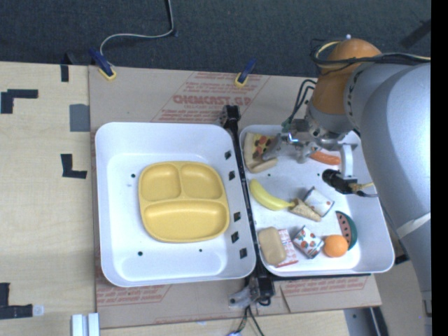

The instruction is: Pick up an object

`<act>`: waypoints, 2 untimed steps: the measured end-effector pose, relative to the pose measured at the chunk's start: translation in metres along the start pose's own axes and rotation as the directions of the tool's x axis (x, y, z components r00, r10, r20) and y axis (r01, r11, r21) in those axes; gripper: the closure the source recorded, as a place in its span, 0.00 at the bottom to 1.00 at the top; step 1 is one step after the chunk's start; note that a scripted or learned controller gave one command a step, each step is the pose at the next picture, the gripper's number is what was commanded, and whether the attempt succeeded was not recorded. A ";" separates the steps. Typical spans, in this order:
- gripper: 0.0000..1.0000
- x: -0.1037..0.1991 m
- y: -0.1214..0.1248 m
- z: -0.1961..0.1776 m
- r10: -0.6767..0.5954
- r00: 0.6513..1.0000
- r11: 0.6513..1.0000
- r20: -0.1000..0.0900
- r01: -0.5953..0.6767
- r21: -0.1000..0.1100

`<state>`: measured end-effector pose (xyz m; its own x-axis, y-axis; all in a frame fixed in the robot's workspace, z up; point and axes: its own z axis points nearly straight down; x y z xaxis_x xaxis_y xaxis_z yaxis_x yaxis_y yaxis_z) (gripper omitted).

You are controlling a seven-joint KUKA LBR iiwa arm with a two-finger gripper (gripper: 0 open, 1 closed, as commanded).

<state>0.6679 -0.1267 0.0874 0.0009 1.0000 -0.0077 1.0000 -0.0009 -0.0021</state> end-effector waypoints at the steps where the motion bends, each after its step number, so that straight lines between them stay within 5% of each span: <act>1: 0.00 0.007 -0.001 0.000 0.001 1.000 1.000 0.004 -0.001 0.002; 2: 1.00 0.012 0.001 -0.011 0.000 1.000 1.000 -0.007 0.000 0.000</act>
